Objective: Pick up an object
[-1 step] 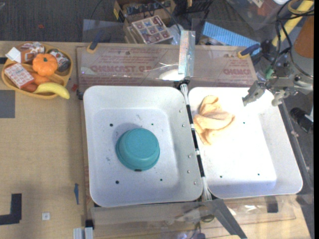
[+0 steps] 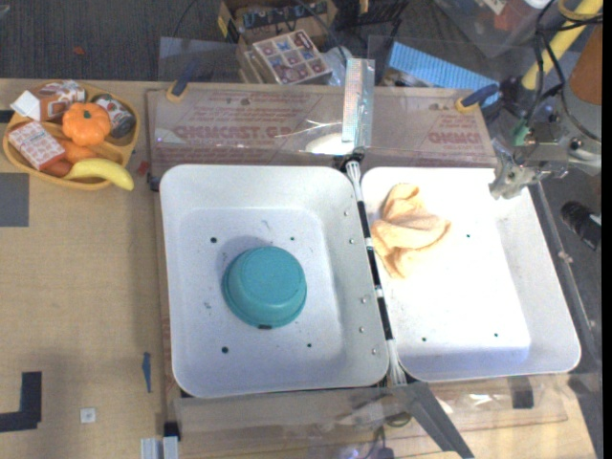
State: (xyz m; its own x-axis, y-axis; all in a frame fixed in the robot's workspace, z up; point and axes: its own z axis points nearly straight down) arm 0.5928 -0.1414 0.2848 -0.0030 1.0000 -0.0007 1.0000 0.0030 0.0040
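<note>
Objects for picking lie one to each bin. You have a teal bowl [image 2: 265, 286] turned upside down in the left bin [image 2: 182, 208], sitting a little left of that bin's middle on its recessed floor. In the right bin [image 2: 545, 342] you see a crumpled tan cloth [image 2: 408, 226], pale yellow-beige, bunched in the upper left part of the bin and lying just beside the divider where the two bins meet.

Your gripper [image 2: 504, 185] hangs at the right bin's upper right corner, over its rim, well apart from the cloth and farther still from the bowl. Nothing sits between its fingers. You cannot tell from this angle whether those fingers are spread or closed; they are small, and partly merged with the grey wrist hardware behind them. The arm comes in from the right, with cables trailing above it.

Off to your far left on the wooden benchtop [image 2: 76, 304], a yellow dish [image 2: 19, 151] carries toy food: a small orange pumpkin [image 2: 86, 123], a banana [image 2: 100, 171] at its lower edge, and some small printed boxes. Behind both bins runs a clear plastic sheet with reddish lettering [image 2: 239, 127], and beyond it a cardboard box [image 2: 277, 17] with a patterned tile pack sits on the dark floor.
</note>
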